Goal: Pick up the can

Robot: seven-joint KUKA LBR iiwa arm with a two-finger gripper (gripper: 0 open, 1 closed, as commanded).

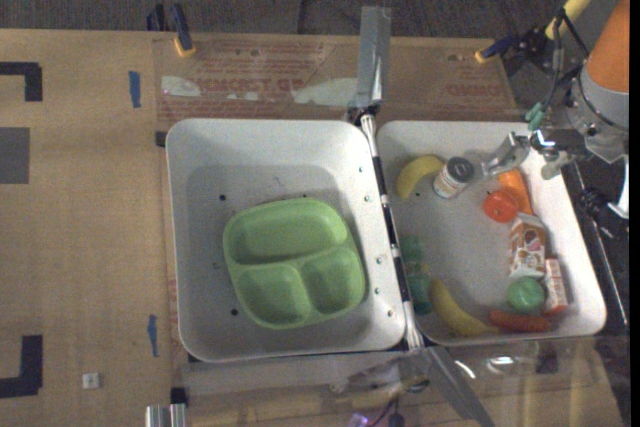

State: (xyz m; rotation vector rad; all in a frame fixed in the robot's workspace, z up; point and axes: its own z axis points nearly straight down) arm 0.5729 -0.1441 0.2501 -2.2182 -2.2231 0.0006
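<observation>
Two white bins side by side on the bench [80, 215]. Left bin [200, 175]: one green plate [293, 261] with three compartments, sitting a bit toward the near side, tilted relative to the bin walls.

Right bin [475, 260] holds the clutter. One can [452, 177], small, lying tipped with its light lid end showing, at the far-left part of the bin. Two bananas: one [417, 174] just left of the can, touching or nearly so; the other [455, 311] near the front wall. One orange round thing [502, 206] right of the can, with an orange carrot-like piece [516, 185] just behind it. One printed carton [529, 248] lying flat in the right half. One green ball [524, 295] near the front right, beside a small red-white box [555, 284]. One red chili-shaped item [520, 322] along the front wall, below the ball. Green pieces [413, 265] against the left wall; count unclear, maybe two.

One arm [612, 65], orange band visible, coming in at the upper right. Gripper [510, 153] hangs over the far edge of the right bin, just right of the can, pointing toward it. Jaws: too small and blurred, cannot tell how far apart they are; nothing seen between them. Can lies apart from the gripper, on the bin floor.

Also: two clamps at the far bench edge, one left [181, 27], one right [498, 48].
</observation>
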